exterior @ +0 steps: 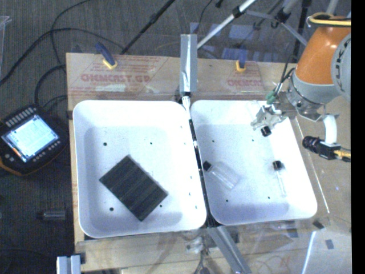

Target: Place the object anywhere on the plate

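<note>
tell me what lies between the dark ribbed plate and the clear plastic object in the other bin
In the camera view, between the dark ribbed square plate and the clear plastic object lie bare white floor of the left bin and the two bins' adjoining rims.

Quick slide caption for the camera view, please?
Claw above right bin; dark ridged plate lies in left bin.

Arm (328, 56) cut off by right and top edges. Jaws too small and blurred to judge. Clear object (224, 176) in right bin (256, 207) faint, outline hard to trace. Desk (137, 76) front edge hidden under bins.
</note>
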{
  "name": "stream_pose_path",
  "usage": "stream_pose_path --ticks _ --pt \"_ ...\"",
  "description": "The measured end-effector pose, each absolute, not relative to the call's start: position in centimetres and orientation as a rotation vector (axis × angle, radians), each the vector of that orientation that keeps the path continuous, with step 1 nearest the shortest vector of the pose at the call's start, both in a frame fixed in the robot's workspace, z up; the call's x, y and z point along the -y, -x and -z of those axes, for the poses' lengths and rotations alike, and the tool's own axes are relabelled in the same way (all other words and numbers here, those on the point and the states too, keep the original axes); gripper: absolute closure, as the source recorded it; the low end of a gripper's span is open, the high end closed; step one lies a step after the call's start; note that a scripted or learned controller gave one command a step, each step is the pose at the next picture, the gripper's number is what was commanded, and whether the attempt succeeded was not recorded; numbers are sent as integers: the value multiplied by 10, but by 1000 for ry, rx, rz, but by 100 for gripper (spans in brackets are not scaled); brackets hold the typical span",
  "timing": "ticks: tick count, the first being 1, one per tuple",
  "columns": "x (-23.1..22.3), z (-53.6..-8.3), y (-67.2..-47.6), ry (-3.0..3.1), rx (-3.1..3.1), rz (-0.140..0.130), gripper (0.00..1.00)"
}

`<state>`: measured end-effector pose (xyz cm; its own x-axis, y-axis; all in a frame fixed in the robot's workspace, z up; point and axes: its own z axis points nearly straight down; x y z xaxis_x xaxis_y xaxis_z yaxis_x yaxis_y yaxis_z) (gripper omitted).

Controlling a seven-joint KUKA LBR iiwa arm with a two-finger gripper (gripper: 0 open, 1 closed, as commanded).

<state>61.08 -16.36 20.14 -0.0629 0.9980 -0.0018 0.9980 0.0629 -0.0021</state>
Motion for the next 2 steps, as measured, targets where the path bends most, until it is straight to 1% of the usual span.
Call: stream_pose_path --ticks 1,2 --pt "97 -247 -619 2125 2311 -3 100" --pt "28 -221 -668 1693 2646 -1 100"
